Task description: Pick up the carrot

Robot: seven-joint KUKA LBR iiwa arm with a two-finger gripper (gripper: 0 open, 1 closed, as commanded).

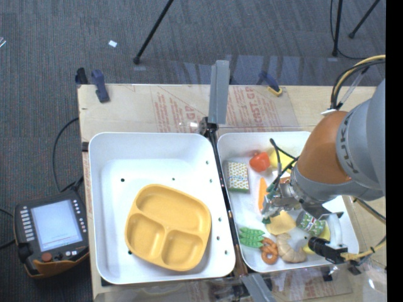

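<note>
We see the carrot [262,194] lying in the right bin [234,145], long axis running near to far, just left of the gripper [272,205], whose grip we cannot tell.

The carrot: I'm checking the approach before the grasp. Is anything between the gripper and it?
Nothing visible. The carrot lies bare on the right bin's floor, and the gripper is right beside it on its right. The green box and tomato lie on the carrot's other sides.
</note>
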